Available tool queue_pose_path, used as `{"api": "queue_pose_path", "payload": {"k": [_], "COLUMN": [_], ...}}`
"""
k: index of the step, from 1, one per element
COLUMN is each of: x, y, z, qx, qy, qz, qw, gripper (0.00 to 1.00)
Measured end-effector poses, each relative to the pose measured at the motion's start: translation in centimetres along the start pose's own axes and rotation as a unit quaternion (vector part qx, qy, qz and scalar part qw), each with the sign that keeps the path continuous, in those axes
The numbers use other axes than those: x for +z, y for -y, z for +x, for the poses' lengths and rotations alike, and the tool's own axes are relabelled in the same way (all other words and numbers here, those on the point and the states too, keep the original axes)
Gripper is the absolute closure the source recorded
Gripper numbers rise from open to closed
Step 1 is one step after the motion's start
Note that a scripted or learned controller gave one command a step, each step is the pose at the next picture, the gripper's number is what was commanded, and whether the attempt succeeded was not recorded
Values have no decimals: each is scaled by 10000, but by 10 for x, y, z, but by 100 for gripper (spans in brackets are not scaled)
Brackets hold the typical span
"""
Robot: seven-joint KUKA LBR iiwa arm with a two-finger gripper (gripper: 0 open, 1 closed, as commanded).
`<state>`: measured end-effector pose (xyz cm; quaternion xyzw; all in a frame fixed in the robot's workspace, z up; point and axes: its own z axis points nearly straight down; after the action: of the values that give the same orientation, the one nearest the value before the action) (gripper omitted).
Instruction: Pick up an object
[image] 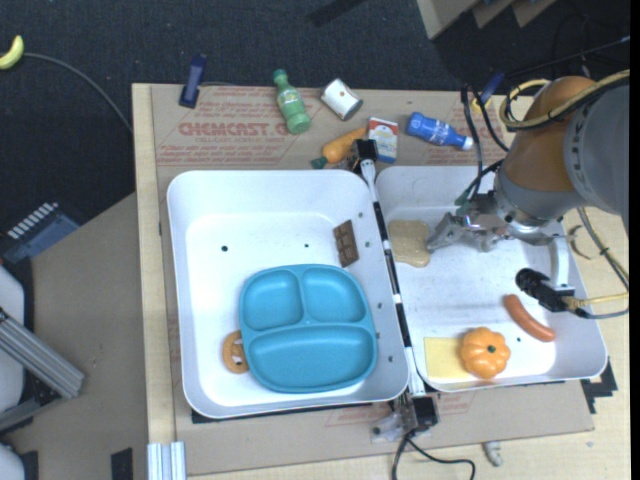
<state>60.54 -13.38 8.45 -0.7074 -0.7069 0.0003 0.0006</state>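
Pumpkin point(485, 352) sits clear; jaws point(458, 230) over tan slice point(408, 243), grip state unclear.

Dark carpet floor point(120, 18) spreads around the bench — a thin cable point(90, 78) curves across it at left, and a pale cardboard sheet point(230, 123) with red lettering covers the benchtop.

Bench point(250, 128) bears two white bins point(200, 268) point(570, 363); green bottle point(292, 103), blue bottle point(438, 130), white cup point(341, 98) behind.
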Motion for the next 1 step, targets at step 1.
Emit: {"api": "queue_pose_path", "payload": {"k": [1], "x": [-16], "y": [7], "z": [-17], "qx": [0], "qy": [7], "qz": [-13], "qw": [10000], "gripper": [0]}}
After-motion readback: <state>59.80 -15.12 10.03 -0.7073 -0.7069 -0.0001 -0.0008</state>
